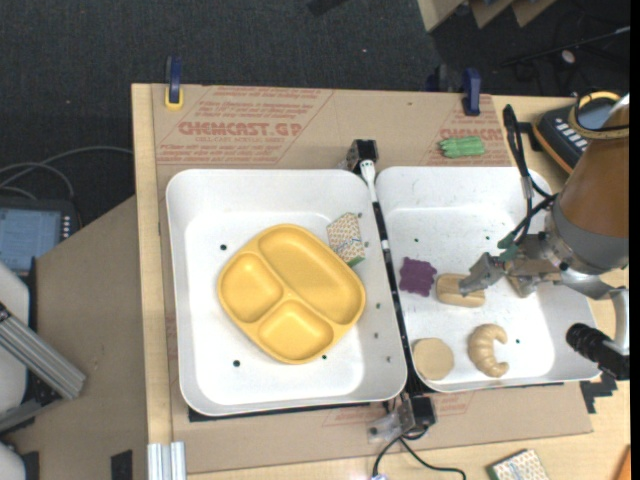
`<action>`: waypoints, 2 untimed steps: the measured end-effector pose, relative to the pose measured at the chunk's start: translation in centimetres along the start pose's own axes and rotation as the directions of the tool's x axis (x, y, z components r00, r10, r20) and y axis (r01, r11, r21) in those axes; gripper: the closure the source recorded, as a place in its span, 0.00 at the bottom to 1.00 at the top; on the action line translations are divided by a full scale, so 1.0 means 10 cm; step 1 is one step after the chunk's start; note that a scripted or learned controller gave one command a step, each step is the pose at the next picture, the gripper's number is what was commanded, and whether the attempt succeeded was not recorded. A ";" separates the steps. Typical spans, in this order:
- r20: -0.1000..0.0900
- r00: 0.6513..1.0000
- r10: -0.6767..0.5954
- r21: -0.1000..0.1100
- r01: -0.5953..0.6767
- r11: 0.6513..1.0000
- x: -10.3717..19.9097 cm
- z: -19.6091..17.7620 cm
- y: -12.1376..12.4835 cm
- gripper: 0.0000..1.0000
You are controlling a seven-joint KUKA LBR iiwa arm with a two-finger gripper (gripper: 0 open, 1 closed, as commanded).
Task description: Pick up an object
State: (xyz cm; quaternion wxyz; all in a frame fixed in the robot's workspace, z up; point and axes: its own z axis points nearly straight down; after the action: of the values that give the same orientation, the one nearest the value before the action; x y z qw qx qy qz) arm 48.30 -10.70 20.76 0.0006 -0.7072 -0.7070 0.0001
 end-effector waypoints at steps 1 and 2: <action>0.001 1.000 0.006 0.005 -0.006 1.000 -0.60 0.38 -0.03 0.00; 0.000 1.000 0.002 0.002 -0.002 1.000 -0.77 1.27 -0.04 0.00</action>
State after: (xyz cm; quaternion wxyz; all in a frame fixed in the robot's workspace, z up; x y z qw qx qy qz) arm 47.87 -18.43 8.04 0.0015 -0.7079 -0.7063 0.0008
